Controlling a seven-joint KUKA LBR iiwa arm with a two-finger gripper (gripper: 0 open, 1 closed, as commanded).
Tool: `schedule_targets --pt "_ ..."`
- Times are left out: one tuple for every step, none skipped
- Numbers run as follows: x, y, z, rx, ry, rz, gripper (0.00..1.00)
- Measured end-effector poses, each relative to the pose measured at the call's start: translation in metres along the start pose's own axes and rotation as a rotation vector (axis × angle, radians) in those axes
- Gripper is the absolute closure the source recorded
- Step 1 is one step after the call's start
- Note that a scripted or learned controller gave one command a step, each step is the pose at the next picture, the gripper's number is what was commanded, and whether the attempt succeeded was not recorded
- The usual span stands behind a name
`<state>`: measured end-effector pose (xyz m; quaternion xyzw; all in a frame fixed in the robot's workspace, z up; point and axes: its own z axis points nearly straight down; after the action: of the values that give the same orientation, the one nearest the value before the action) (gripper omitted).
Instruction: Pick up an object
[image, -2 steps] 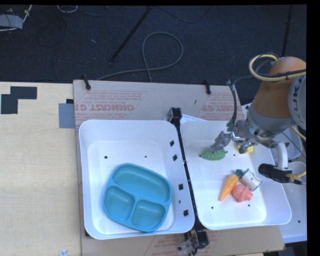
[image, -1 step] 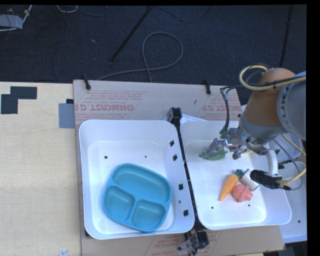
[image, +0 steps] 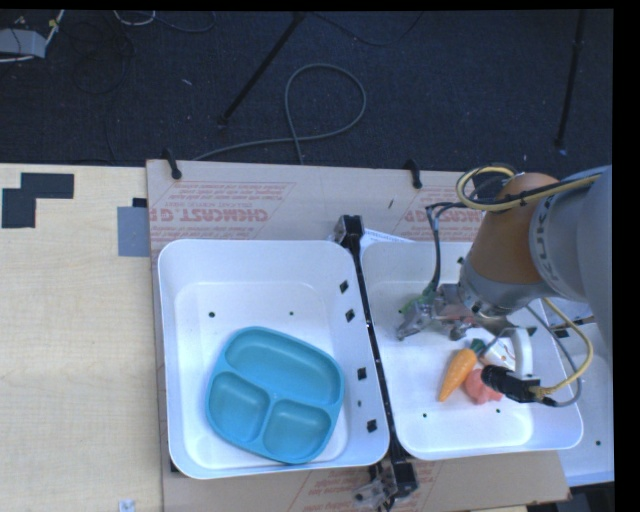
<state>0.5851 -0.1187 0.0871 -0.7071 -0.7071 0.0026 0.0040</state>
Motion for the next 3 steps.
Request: schedule_targets --pt "0.0 -0.001 0.0 -0.005 0.0 0.004 0.0" --pt "-0.001 -0.001 -0.01 -0.003 0.0 0.008 1.0" --pt "-0.009 -0.009 -0.064 -0.009 -0.002 0.004 1.0"
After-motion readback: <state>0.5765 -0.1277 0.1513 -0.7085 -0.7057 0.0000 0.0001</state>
